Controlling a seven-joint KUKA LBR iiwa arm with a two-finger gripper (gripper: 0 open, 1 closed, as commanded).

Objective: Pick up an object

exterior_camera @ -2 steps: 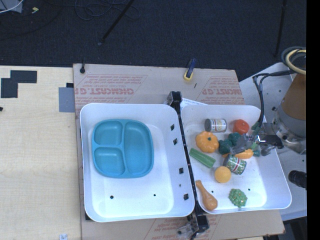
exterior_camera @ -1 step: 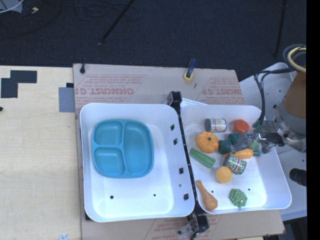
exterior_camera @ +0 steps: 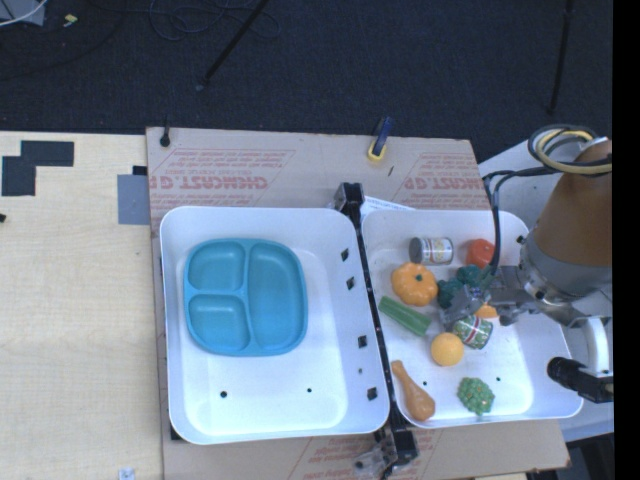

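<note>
Nearest you, at the bottom of the view, is the front rim of the two white bins. The left bin (exterior_camera: 260, 408) holds a blue divided plate (exterior_camera: 245, 298) and nothing else that you need. The right bin (exterior_camera: 545, 368) holds the clutter, and the arm (exterior_camera: 575, 228) reaches into it from the right, grey and orange, covering that bin's far right side.

The gripper (exterior_camera: 478, 303) sits low among the objects near the bin's centre. Its fingers are lost in a tangle of dark teal shapes and a small can, so you cannot tell how far they are spread or whether anything is between them. Treat it as holding nothing until you see otherwise.

From largest to smallest, the objects are: an orange pumpkin (exterior_camera: 414, 284) just left of the gripper; a green cucumber (exterior_camera: 404, 316) below the pumpkin, lying at a slant; a tan squash (exterior_camera: 414, 393) at the front edge; a silver can (exterior_camera: 432, 251) lying on its side toward the back; a bumpy green piece (exterior_camera: 476, 395) at the front; a red piece (exterior_camera: 481, 252) behind the gripper; and a small orange ball (exterior_camera: 447, 349) just below it.

The risk here is crowding. The pumpkin, ball and red piece all lie close around the gripper, so a close could pinch two things at once, or catch only an edge and let it slip on the lift. The round pieces may also roll away when nudged.
</note>
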